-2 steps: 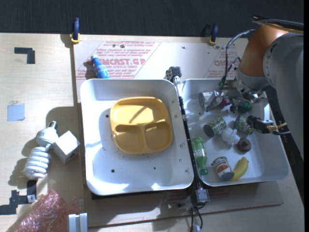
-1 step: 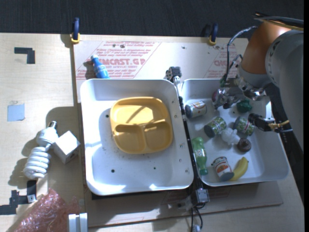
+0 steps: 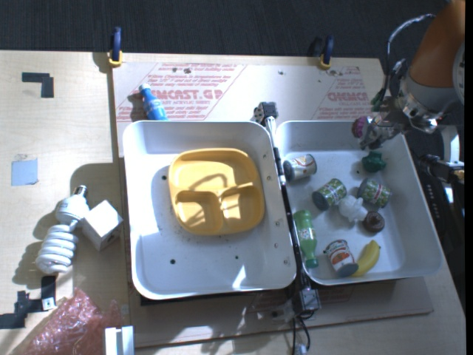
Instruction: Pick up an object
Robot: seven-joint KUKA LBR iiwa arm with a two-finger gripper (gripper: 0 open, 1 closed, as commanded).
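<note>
Hovering at the upper right of the frame, the gripper (image 3: 377, 133) sits over the far corner of the right bin (image 3: 421, 198), and this reads as the approach step of a pick, nothing lifted yet. Directly below the fingertips lies a small dark green object (image 3: 374, 161), and it looks like the likeliest target. A pink round thing (image 3: 360, 127) shows just left of the wrist; whether that is part of the tool or a loose object, the view is too coarse to say. The claw's state I cannot tell: the tips blur into the bin wall.

Down the bin, the rest of the field is waiting: a silver can (image 3: 299, 166), two green-labelled cans (image 3: 329, 193) and (image 3: 375, 192), a green bottle (image 3: 305, 237) along the divider, a banana (image 3: 368, 257) near the lower edge. Over in the left bin (image 3: 148, 257), a yellow tray (image 3: 216, 191) sits alone.

Next move, as I judge it: a straight drop onto the green piece, with the fingers spread either side of it, then a firm close before any lift. That bin wall is near, so the descent needs care.
</note>
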